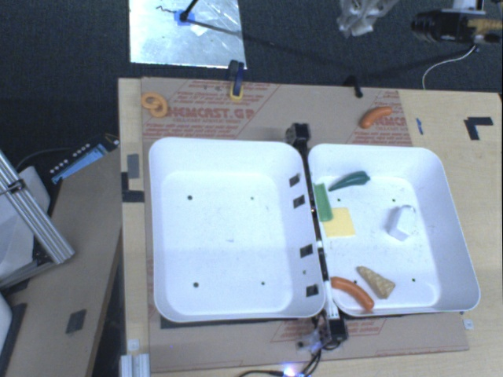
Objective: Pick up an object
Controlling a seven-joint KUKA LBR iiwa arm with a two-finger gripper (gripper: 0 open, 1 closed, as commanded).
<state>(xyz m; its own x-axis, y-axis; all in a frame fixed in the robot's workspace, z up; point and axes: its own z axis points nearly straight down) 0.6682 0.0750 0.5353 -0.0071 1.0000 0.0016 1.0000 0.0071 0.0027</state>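
The right bin [448,203] holds several small items. A dark green pepper-shaped piece [350,181] lies near the back, and a green bar [321,201] rests along the left wall. Beside the bar is a yellow flat square [339,222]. A white block [401,223] sits mid-right, with a tan wedge [377,281] and an orange sausage [352,292] at the front. My gripper [360,14] hangs blurred at the top of the camera view, well beyond the bins' far edge and apart from every item.
The left bin [228,234] stands beside the right one, joined by a black hinge strip [308,226]. On the cardboard behind the bins lie another orange sausage [376,117], an orange ring [155,104] and a yellow-blue clip [235,80]. A metal rail [31,218] sits at far left.
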